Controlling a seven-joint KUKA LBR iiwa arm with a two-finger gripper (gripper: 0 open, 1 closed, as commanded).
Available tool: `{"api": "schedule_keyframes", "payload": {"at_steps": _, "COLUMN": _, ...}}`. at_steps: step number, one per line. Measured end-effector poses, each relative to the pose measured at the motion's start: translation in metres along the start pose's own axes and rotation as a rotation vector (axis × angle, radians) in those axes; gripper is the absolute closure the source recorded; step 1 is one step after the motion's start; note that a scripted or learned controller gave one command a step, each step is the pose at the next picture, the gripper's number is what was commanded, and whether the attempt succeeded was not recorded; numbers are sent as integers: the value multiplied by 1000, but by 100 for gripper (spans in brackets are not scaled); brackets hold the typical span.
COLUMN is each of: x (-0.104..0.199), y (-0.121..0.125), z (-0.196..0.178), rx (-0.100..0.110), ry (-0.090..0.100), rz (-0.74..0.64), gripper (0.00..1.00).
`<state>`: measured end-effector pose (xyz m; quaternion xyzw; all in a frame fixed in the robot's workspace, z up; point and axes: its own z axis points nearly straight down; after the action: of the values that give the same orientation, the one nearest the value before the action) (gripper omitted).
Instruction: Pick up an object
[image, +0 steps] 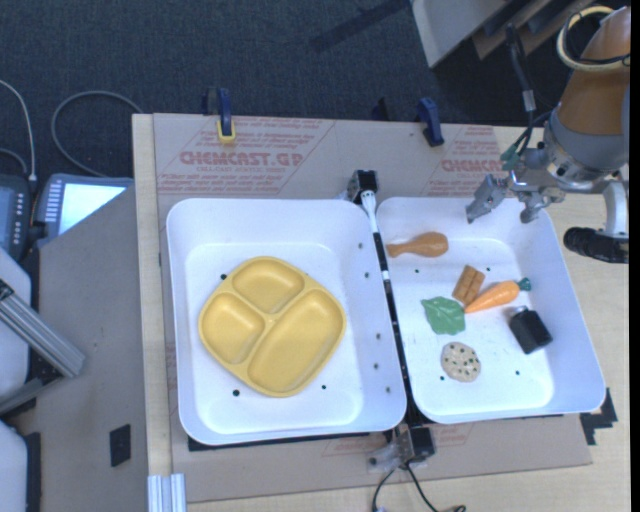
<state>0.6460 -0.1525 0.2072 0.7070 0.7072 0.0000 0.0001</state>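
Observation:
My gripper (508, 204) hangs over the far edge of the right bin (570, 395), its two fingers spread apart with nothing between them. Below it in that bin lie a tan chicken drumstick (420, 245), a brown cracker (467, 283), an orange carrot (494, 295), a green leaf (443, 314), a black block (529, 330) and a speckled cookie (461, 361). The drumstick is the nearest piece, down and to the left of the fingers.
A yellow divided plate (271, 324) sits in the left bin (190, 400). A black divider strip (380, 262) runs between the bins. Blue clamps (224, 103) hold the cardboard base at the far edge. Cables and equipment lie left of the bench.

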Motion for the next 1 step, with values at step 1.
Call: {"api": "schedule_keyframes", "payload": {"at_steps": 1, "x": 0, "y": -2, "z": 42, "rx": 4, "ry": 1, "rz": 0, "gripper": 0}}
